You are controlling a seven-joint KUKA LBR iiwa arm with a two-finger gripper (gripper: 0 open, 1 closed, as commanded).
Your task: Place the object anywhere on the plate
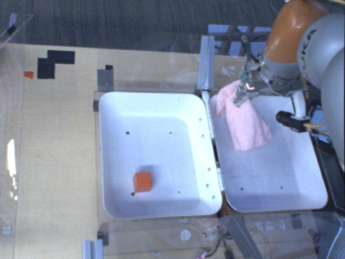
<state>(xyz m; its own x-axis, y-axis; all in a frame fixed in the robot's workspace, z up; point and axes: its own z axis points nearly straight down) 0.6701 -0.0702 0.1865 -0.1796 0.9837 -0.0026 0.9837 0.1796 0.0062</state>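
Note:
A pink cloth is in the far left part of the right bin. Its top is bunched up between the fingers of my gripper, which is shut on it. The rest of the cloth drapes down and toward the bin's middle. The grey arm with its orange band reaches in from the upper right, above the bin's far edge. A small orange cube lies in the near left part of the left bin, far from the gripper.
A raised divider runs between the two bins. A metal bracket stands behind it. Black markers and a small orange tag lie on the wooden bench at the far left. A black cable fitting hangs beside the arm.

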